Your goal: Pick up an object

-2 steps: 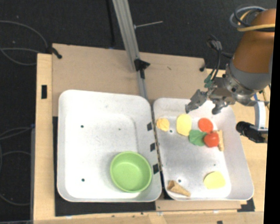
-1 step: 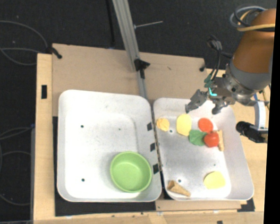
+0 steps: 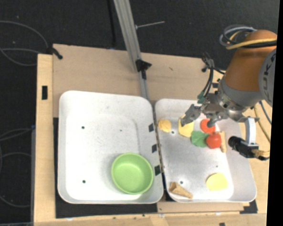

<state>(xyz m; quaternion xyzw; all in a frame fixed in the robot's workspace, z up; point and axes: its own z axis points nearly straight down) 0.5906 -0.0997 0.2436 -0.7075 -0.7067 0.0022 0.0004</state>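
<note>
Your gripper [image 3: 202,117] hangs over the right bin [image 3: 232,187], fingers spread apart with nothing between them. Below it you have a cluster: yellow piece [image 3: 185,129], green piece [image 3: 198,138], two red pieces [image 3: 215,140]. The arm partly covers them; their shapes are hard to make out.

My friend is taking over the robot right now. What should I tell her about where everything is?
Gripper: low over the top of the right bin, above a cluster of toys; whether it grips anything cannot be told.
Right bin: a red piece, a green piece and a yellow piece bunched under the gripper; a small yellow-orange piece by the left wall; a yellow disc and a tan cone near the front.
Left bin: a green bowl.
Done: nothing visibly lifted.
Left: grasp one object and raise it.
</note>
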